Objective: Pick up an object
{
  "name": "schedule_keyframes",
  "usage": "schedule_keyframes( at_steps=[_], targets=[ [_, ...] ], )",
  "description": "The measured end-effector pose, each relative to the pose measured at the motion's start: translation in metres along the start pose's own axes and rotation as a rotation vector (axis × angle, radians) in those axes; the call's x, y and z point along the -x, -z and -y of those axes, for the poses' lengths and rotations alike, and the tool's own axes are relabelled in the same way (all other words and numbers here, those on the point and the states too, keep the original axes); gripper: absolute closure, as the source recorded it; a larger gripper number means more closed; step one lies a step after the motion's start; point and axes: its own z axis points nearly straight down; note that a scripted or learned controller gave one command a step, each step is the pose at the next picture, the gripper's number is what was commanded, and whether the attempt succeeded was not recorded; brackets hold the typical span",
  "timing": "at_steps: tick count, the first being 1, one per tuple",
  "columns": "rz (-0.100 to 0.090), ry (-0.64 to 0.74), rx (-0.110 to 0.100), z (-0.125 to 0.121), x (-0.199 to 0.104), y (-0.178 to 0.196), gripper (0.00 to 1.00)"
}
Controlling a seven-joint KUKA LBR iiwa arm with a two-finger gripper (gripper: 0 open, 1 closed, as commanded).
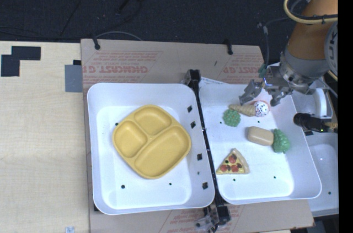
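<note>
1. The desk (38, 138) has a pale wood-grain top with black marks.
2. A cardboard sheet (165, 61) lies on it.
3. Two white bins, left bin (105, 193) and right bin (298, 185), sit side by side on the cardboard.

My one camera: fixed above the bench (38, 133), looking down at a slant, set well back. It takes in both white bins (105, 116); the arm (309, 33) enters from its right.

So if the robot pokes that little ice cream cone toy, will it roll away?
Probably a bit. The ice cream cone lies on its side in the right bin, so its round scoop may swivel it. It looks like hard, smooth plastic, likely light and slippery for the gripper.
</note>
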Motion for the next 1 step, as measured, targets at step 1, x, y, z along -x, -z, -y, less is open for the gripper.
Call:
schedule_keyframes(
  at_steps=[1],
  targets=[
    [0.002,0.002,0.013,-0.0025,0.0001,0.0077,0.0]
  ],
)
